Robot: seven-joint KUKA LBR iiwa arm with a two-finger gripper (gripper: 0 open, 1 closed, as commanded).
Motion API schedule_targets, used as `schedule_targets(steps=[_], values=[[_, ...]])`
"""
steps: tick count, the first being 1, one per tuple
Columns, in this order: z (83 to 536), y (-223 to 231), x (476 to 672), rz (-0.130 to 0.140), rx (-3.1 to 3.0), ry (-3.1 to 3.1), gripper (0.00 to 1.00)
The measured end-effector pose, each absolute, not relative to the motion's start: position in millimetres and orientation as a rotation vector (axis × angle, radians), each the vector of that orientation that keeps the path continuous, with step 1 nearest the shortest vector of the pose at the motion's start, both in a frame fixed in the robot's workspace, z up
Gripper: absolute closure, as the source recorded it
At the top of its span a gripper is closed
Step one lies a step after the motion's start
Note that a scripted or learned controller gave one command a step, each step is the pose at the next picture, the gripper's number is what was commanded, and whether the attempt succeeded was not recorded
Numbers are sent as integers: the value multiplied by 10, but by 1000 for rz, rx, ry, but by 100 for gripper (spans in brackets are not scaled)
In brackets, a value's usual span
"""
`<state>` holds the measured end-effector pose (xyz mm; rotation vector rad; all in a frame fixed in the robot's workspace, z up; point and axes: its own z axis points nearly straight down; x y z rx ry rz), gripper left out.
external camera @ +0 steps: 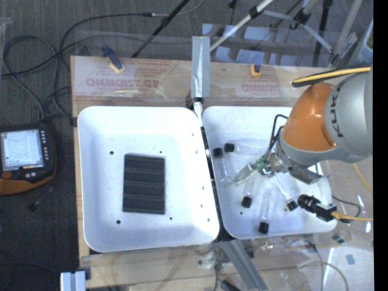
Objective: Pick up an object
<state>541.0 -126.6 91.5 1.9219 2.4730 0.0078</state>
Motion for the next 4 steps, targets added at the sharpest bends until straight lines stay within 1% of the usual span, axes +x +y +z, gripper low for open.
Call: schedule_targets(steps=[1,2,3,4], values=[[909,-1449,6685,-2,1855,2534,0],[909,-1121,6157,4,1880,2504,0],[1011,-1104,6172,15,1880,2503,100],[1011,-1101,6173,16,1879,2503,0]])
